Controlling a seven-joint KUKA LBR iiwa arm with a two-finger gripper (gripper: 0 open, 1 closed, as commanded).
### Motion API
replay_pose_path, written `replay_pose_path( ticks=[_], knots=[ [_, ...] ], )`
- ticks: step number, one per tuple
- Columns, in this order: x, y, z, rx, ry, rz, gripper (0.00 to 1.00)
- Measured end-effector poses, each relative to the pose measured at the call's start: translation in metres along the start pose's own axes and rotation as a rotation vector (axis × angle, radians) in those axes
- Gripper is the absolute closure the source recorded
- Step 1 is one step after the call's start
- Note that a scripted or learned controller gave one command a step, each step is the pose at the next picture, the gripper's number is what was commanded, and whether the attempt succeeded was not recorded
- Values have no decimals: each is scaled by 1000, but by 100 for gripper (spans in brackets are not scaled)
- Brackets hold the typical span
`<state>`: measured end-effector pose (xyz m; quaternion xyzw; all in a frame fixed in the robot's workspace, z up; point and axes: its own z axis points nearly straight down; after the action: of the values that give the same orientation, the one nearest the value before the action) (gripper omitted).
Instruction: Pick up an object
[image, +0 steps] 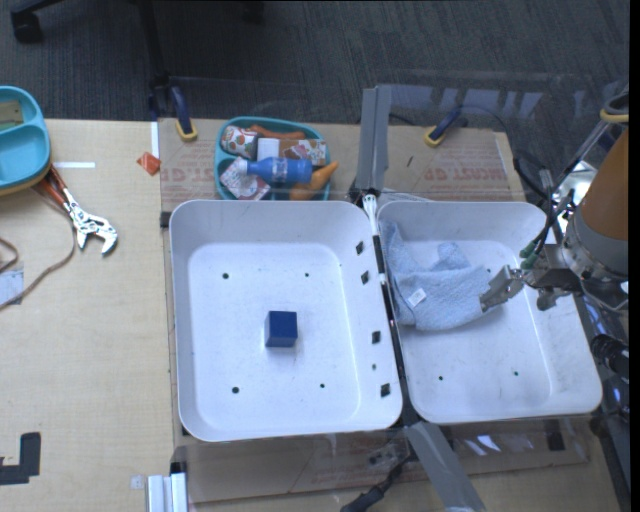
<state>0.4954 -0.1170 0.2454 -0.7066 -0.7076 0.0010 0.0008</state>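
- A blue cube (282, 328) sits near the middle of the left bin (200, 400).
- A crumpled grey cloth (432, 285) lies toward the right bin's (560, 400) back-left corner.
- The claw (497, 290) meets the cloth's right edge; whether it's spread or pinching, I cannot tell.

Left bin (200, 400): blue cube (282, 329) is sitting alone mid-floor, well apart from every wall, so open floor is lying all around it. Right bin (560, 400): crumpled cloth (435, 285) is taking up the upper-left part; claw (497, 291) is hanging at its right edge. Lower floor there is lying bare.
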Motion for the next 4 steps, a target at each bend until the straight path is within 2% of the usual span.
replay_pose_path(
  ticks=[1, 2, 3, 4],
  knots=[
    [113, 54, 55, 2, -1, 191, 0],
    [46, 46, 55, 1, -1, 196, 0],
    [45, 46, 46, 3, -1, 198, 100],
    [45, 46, 46, 3, -1, 199, 0]
  ],
)
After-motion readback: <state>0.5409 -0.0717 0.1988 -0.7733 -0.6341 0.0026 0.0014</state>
